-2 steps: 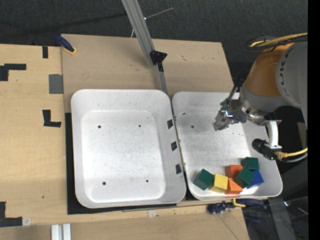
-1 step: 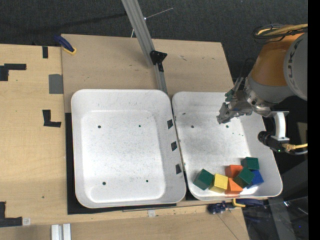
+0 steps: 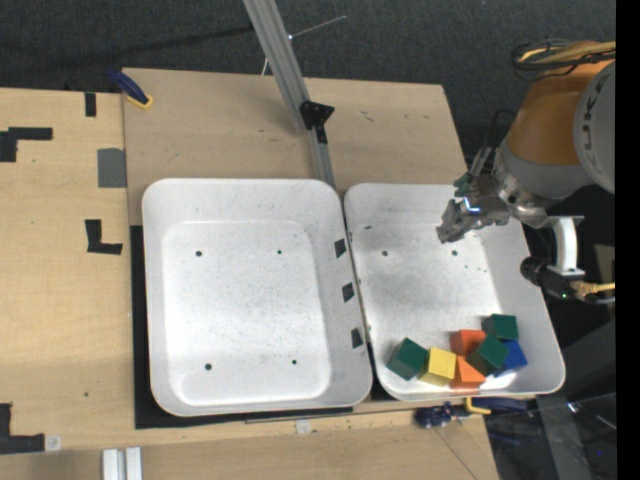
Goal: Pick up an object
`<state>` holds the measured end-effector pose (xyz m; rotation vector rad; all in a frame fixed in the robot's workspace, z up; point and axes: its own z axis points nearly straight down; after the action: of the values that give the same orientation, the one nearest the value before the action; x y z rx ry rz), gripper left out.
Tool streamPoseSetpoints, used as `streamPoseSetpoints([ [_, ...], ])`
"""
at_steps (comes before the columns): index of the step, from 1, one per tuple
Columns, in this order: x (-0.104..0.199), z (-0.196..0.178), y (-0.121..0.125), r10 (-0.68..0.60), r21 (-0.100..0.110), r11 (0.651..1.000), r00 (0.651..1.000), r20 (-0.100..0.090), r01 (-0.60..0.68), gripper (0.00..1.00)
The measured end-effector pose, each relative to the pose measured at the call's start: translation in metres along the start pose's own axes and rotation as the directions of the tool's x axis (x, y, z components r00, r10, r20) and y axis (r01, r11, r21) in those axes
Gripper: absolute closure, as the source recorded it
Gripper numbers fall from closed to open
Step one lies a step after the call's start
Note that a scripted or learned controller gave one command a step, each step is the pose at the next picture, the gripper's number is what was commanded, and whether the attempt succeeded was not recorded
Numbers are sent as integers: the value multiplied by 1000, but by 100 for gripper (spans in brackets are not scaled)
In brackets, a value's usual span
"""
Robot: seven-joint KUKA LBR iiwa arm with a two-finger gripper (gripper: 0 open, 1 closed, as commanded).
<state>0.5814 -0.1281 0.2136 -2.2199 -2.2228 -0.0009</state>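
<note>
Several small blocks lie bunched in the near right corner of the right bin (image 3: 420, 278): a dark green block (image 3: 407, 357), a yellow block (image 3: 439, 365), orange blocks (image 3: 466, 343), another green block (image 3: 499, 326) and a blue block (image 3: 515, 356). My gripper (image 3: 455, 223) hangs over the far right part of that bin, well away from the blocks. Nothing shows between its fingers, and their spread is too small to read.
The left bin (image 3: 240, 288) lies beside the right one. A slanted metal rail (image 3: 285, 53) runs from the top of the view down to the gap between the bins. The arm's orange band (image 3: 555, 118) and a white cable clip (image 3: 565, 243) hang over the right bin's right rim.
</note>
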Motion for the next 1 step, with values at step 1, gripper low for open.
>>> streamPoseSetpoints([
  [1, 53, -12, 14, -5, 0, 1000, 1000, -2, 5, 100],
])
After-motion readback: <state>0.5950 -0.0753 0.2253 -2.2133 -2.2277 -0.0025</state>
